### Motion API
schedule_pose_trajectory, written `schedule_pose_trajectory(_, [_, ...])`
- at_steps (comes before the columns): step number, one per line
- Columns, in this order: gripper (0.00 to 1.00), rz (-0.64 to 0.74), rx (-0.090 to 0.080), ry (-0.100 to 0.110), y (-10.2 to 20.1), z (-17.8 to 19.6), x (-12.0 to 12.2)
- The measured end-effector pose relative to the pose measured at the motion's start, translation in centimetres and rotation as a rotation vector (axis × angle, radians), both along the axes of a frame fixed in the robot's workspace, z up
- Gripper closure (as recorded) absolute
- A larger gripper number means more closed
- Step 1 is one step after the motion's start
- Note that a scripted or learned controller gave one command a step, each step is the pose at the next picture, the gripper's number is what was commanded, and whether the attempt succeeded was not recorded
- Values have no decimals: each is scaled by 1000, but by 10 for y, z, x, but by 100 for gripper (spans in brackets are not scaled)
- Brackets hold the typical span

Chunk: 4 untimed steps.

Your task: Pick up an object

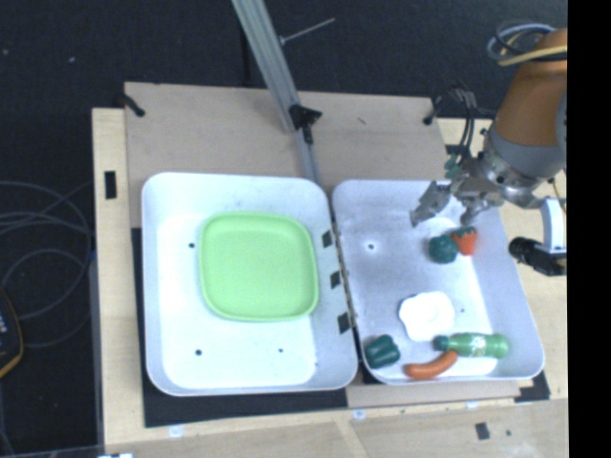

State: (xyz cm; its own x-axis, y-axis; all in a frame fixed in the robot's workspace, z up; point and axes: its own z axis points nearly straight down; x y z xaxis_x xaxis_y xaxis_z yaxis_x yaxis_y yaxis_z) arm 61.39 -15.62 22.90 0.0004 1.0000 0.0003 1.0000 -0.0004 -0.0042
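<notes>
Teal ball (441,249) and its small orange neighbour (466,242) are my nearest candidates; they sit touching each other in the right bin (382,208), toward its far right side, just beneath where I have the gripper (449,201) hanging. From my seat the gripper looks spread, one finger angled out to the left and another dropping toward the orange piece, with nothing between them.

Along that bin's near edge lie a white lump (426,314), a green bottle (473,344) on its side, an orange carrot-like piece (431,366) and a dark green block (381,351) in the near left corner. The left bin (162,256) carries a light green plate (258,265).

My worry is the pairing. If I descend here, I judge the fingers could straddle both things and close on neither cleanly, or one fingertip could land on top of the round ball and nudge it off across the slick floor. The bin's right wall is close too, so a finger might catch the rim. The ball's curve gives little to pinch unless I am well centred.
</notes>
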Motion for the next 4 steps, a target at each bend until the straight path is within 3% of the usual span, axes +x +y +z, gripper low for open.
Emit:
schedule_pose_trajectory(2, [0, 0, 0, 0, 10, -121, 2])
schedule_pose_trajectory(3, [100, -1, 0, -7, 10, -107, 4])
schedule_pose_trajectory(4, [100, 0, -1, -11, 11, -44, 5])
